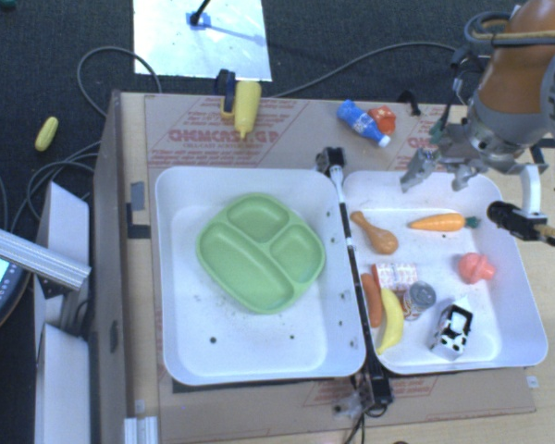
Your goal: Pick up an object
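Observation:
My gripper (438,172) hangs over the far edge of the right bin (527,326), open, with nothing between its two fingers. Just below it lies an orange carrot (437,221). A toy drumstick (374,232) lies to the carrot's left. Further forward in the same bin sit a pink toy (477,266), a small wrapped packet (395,274), a silver can (420,296), a banana (390,320) beside a red-orange stick (371,299), and a black-and-white cow figure (453,328).
The left bin (185,340) holds a green divided plate (261,252). Behind the bins on the cardboard lie a yellow bottle (244,105) and a blue bottle (362,123) with a red piece. A black fixture (514,220) sticks in at the right bin's right rim.

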